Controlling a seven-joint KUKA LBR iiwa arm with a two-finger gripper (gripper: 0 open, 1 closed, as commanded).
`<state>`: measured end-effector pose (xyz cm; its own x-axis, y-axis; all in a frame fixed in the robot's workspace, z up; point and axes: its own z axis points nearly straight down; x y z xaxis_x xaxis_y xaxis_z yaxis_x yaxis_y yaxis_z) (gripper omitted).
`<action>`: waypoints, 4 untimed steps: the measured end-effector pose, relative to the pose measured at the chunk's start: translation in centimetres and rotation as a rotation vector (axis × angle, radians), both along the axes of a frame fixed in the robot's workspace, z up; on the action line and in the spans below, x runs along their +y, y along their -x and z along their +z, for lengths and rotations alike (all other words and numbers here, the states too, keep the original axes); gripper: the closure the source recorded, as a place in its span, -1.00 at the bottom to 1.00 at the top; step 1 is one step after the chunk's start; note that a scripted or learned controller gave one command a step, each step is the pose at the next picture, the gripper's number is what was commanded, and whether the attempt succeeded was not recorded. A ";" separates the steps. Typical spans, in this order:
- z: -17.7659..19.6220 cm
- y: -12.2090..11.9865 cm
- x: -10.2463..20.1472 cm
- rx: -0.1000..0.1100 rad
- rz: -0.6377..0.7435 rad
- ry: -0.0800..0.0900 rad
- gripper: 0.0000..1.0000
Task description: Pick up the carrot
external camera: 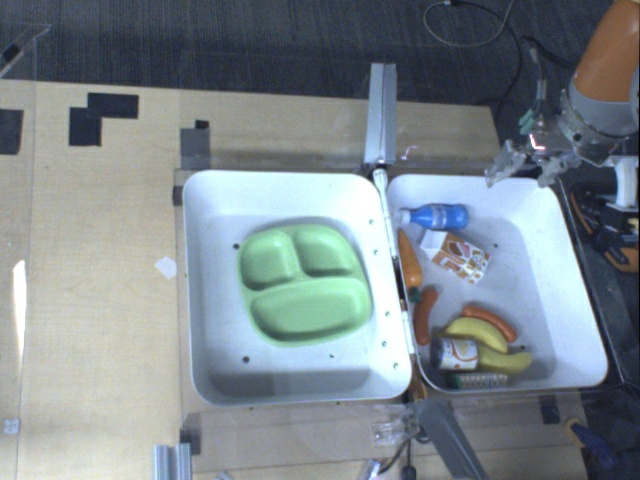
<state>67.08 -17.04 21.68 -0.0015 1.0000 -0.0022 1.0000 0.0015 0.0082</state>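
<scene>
Bench [100,268]: pale wood-grain top with black square markings at upper left; dark ribbed carpet-like floor behind, black cable looped on it.

2 shallow white bins, glossy plastic with rounded corners, side by side, with a metal rail [381,118] rising at the seam. Left bin [200,368] holds a matte green tray [303,282], 3 compartments, soft rounded outline.

Right bin [570,298]: carrot [409,258], slim, orange, tapered, lies along the left wall just below a blue bottle [436,216]. Printed white carton [460,259] to its right. Lower down: red-orange sausage shape [425,313], yellow banana [480,333], small can [457,353].

Gripper [527,158] hangs over the right bin's far rim, well apart from the carrot; finger spacing cannot be told, nothing seen held.
</scene>
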 end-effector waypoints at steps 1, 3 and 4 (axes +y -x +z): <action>-13.1 0.0 -2.8 0.009 -0.049 -0.011 -1.00; -11.6 -0.4 -2.7 -0.005 -0.042 -0.004 -1.00; -10.3 -0.7 -2.6 -0.013 -0.036 -0.002 1.00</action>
